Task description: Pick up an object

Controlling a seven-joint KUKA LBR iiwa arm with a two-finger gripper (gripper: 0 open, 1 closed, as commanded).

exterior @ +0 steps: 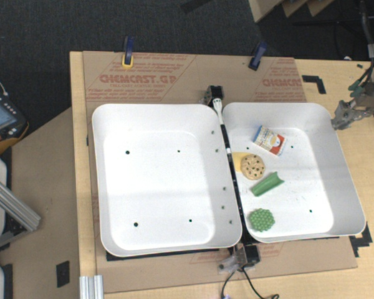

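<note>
The right bin (336, 185) holds several small items along its left side. A white packet with blue and red print (268, 141) lies toward the back. In front of it a round chocolate-chip cookie (253, 166) rests partly on a yellow slice (237, 161). A green pickle-shaped piece (266, 184) lies below the cookie, and a round bumpy green piece (260, 219) sits near the front wall. My gripper (349, 112) is at the view's right edge, just outside the right bin's far right corner, well away from all the items.
The left bin (112, 167) stands beside the right one on a brown cardboard sheet (193, 73). Two blue clamps (128, 50) hold that sheet at the back. A black clip (214, 95) joins the bins at their far edge.
</note>
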